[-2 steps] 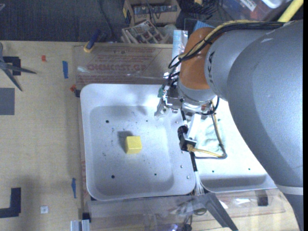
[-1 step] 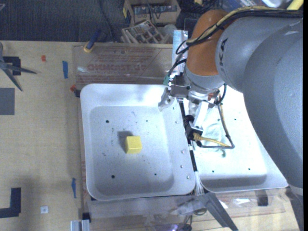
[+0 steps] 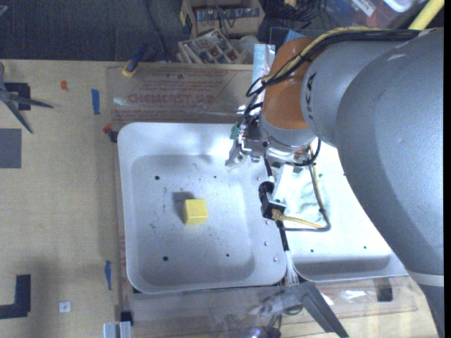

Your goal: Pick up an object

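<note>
Gripper point(image 3: 238, 150) — metallic, at the far right edge of the left bin point(image 3: 134, 210); its opening and hold cannot be told. Yellow cube point(image 3: 195, 211) — matte, square-edged, resting mid-floor of that smooth, dark-flecked white bin, well apart from the gripper. Desk point(image 3: 56, 189): pale wood.

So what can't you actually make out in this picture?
Right bin: camera view, mostly covered by the grey arm.
Pale crumpled thing in it: half under the wrist, unidentifiable.
Dark specks in the left bin: too small to tell holes from dirt.
</note>
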`<state>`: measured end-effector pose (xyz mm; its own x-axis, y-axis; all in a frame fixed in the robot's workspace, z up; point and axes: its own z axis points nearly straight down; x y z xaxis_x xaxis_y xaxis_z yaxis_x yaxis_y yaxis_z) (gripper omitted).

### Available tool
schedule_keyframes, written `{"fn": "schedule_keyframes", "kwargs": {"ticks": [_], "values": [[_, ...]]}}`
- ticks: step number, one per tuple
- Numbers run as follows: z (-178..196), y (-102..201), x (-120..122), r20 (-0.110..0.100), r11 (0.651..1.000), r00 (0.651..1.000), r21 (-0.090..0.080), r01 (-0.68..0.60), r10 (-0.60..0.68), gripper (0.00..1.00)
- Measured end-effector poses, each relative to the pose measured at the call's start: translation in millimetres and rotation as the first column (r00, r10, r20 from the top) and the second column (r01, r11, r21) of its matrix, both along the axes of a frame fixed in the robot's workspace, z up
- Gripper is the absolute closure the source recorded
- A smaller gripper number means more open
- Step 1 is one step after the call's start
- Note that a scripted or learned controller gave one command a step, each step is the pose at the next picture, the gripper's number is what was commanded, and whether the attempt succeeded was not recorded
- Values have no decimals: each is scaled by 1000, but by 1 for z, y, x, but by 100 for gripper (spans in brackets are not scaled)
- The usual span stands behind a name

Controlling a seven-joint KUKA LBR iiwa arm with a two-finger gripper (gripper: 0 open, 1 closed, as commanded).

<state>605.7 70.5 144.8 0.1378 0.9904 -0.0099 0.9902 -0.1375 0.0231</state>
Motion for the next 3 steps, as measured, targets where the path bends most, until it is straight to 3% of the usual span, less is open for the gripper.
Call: {"fn": "schedule_keyframes", "kwargs": {"ticks": [1, 2, 3], "values": [[11, -21, 0, 0, 999, 1000, -27, 22, -22, 100], [40, -52, 13, -18, 980, 980, 11, -200, 200, 100], [40, -100, 55, -18, 1000, 1000, 11, 17, -17, 100]]}}
